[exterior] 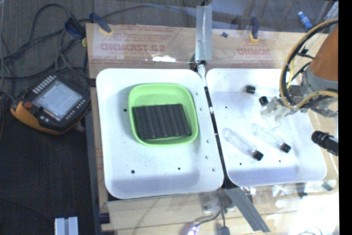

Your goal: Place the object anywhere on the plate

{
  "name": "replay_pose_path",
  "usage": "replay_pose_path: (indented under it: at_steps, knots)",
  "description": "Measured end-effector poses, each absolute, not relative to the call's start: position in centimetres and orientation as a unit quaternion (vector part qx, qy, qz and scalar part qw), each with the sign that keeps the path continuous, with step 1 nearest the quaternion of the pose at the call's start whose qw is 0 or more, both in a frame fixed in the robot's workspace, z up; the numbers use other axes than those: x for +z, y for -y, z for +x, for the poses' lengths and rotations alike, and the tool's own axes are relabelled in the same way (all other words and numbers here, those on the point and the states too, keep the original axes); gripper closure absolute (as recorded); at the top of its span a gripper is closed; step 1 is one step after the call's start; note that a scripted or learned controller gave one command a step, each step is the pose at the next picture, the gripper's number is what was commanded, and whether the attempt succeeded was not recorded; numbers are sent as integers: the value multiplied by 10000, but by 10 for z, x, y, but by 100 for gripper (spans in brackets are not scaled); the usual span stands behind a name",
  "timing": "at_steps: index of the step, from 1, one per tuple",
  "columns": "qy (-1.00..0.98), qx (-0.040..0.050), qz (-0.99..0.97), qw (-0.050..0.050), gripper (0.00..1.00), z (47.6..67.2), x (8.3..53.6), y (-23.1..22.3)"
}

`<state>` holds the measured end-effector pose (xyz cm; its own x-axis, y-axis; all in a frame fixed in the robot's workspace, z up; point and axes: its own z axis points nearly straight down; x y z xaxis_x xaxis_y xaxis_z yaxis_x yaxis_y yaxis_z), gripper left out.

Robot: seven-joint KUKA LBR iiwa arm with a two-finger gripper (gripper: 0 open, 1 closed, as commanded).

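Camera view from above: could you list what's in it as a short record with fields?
left bin: holds a green plate with a dark ribbed slab on it
right bin: several clear tubes with black caps, scattered
arm: over the right bin's far right side
object on plate: none of the tubes yet

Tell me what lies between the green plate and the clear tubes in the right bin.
In the camera view, the green plate and the clear tubes are parted by bare white bin floor and the two bins' adjoining rims.
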<state>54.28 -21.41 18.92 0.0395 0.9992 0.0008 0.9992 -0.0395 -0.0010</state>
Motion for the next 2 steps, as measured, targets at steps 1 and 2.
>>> replay_pose_path:
  at_steps: [1,2]
  knots:
    - [6930,0,-7209,6,0,543,189,214]
    - [6411,16,-7675,-11,0,537,369,213]
